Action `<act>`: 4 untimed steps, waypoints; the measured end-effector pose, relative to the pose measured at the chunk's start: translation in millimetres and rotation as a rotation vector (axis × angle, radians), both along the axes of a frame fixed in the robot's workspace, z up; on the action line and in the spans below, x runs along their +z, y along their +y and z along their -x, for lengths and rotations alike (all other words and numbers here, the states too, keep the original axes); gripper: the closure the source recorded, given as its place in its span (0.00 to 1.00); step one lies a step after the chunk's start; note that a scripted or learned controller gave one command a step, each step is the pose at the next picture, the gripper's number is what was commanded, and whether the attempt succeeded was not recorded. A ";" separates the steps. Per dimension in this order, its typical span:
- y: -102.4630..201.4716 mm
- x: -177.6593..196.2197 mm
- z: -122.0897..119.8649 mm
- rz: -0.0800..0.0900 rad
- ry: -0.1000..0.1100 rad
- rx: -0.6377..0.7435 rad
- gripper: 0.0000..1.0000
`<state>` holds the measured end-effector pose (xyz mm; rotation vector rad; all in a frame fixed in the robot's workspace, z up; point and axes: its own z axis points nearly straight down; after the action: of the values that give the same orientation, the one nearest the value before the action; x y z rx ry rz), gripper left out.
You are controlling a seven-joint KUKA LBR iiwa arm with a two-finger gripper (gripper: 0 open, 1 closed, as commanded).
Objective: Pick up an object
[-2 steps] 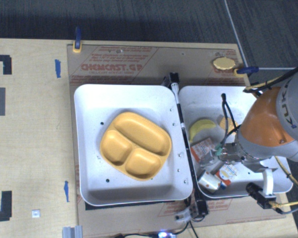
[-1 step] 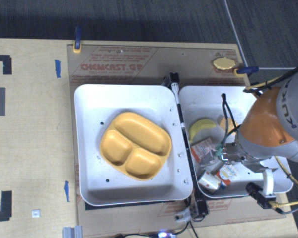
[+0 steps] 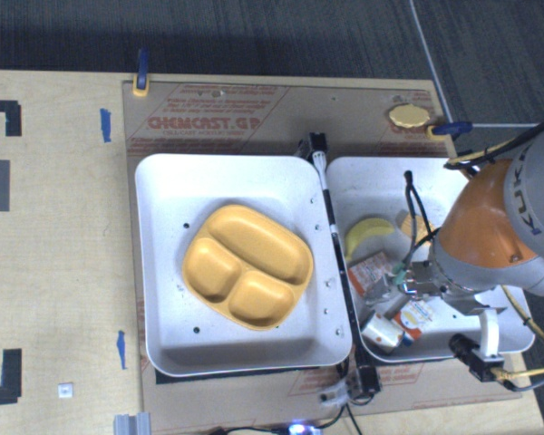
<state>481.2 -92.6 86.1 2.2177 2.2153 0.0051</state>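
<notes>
The right bin (image 3: 354, 181) holds a heap of small items: a yellow-green round object (image 3: 370, 234), a crinkled red-and-silver packet (image 3: 370, 270), and a white container with orange print (image 3: 387, 331). The arm's orange wrist band (image 3: 490, 225) hangs over this bin, and my gripper (image 3: 402, 284) is down among the items, next to the packet and above the white container. The wrist and clutter hide its fingertips.
The left bin (image 3: 159, 188) holds a yellow three-compartment tray (image 3: 245, 265). A black bar (image 3: 331, 216) runs between the bins. A tan disc (image 3: 409, 116) lies on the brown board behind the right bin. Cables trail along the front right.
</notes>
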 end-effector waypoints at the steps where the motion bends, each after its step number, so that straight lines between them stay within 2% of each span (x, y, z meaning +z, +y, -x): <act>1: -0.2 10.8 -2.0 0.002 -0.006 0.000 1.00; 2: -0.2 10.7 -1.9 0.002 -0.006 0.000 0.00; 3: -7.4 -0.2 1.1 -0.004 0.005 0.002 0.00; 4: -2.7 -0.1 0.8 0.000 0.003 0.000 0.00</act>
<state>480.4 -95.3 86.0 2.2192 2.2175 0.0018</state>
